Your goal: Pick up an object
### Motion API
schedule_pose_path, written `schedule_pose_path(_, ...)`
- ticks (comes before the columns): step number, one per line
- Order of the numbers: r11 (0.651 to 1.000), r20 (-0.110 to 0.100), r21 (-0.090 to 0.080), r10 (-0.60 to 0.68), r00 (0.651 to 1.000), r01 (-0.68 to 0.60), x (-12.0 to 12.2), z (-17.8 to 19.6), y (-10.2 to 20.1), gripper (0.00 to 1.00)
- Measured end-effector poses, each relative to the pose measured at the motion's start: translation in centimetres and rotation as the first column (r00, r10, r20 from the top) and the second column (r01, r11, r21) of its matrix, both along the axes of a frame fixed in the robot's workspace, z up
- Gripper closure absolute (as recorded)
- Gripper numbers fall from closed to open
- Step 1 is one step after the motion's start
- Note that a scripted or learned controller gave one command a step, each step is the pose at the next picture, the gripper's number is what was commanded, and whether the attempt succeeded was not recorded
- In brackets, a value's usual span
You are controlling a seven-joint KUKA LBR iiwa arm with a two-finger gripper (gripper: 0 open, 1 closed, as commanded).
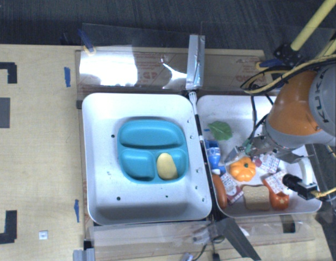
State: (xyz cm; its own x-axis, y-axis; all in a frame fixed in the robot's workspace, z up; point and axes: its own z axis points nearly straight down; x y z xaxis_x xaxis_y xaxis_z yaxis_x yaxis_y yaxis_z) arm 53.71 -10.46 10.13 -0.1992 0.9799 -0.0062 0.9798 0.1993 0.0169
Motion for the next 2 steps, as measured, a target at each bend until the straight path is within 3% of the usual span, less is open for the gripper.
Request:
schedule_pose_path(1, 1.0, 0.013, -0.004, 0.005, 1.0, -0.005, -2.4, -0.6, -0.3, 0.0)
schedule_pose_path(2, 1.0, 0.017, -0.004, 0.004, 1.0, -0.004, -2.3, 0.5, -0.3, 1.0)
